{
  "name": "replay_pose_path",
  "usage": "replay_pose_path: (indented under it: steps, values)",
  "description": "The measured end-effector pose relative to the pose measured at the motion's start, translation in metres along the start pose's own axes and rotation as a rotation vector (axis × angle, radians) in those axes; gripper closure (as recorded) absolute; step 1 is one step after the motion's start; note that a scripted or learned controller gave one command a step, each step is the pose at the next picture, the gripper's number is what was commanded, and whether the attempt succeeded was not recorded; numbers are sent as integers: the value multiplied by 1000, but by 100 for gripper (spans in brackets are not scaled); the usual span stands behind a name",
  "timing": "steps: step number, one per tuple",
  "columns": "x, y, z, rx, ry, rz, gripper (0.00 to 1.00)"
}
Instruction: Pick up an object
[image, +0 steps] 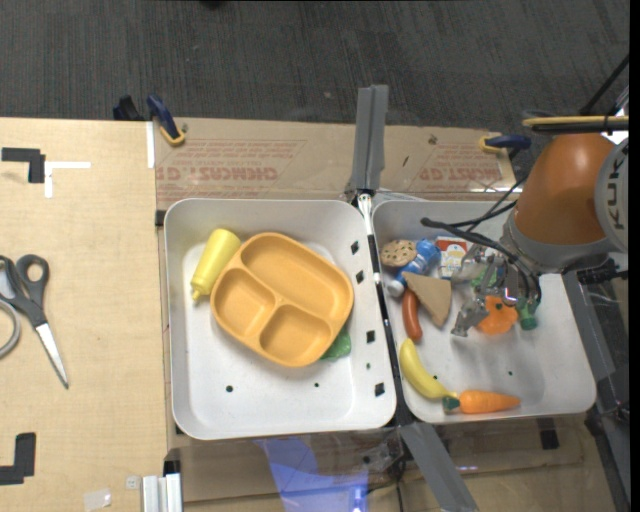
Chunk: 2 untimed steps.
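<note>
My gripper hangs low over the right bin, near its middle, with cables draped around the wrist. Directly to its right lies a small orange object with a green end; I cannot tell whether the gripper touches it. A brown wedge and a red sausage lie just left of the gripper. Closer to the front edge are a banana and a carrot. A cookie, a blue item and a white packet sit at the back.
The left bin holds an orange divided plate, a yellow bottle at its left and a green piece peeking from under the plate. Scissors lie on the wooden bench at far left.
</note>
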<state>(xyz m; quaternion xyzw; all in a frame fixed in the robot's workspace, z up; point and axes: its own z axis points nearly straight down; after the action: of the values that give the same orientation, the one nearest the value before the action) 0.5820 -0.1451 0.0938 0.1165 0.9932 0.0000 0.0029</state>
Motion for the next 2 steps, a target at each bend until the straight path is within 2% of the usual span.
replay_pose_path:
  steps: [1, 2]
  values:
    - [14, -6, 1, 0, 3, -36, 0]
    - [12, -5, -9, 1, -2, -39, 100]
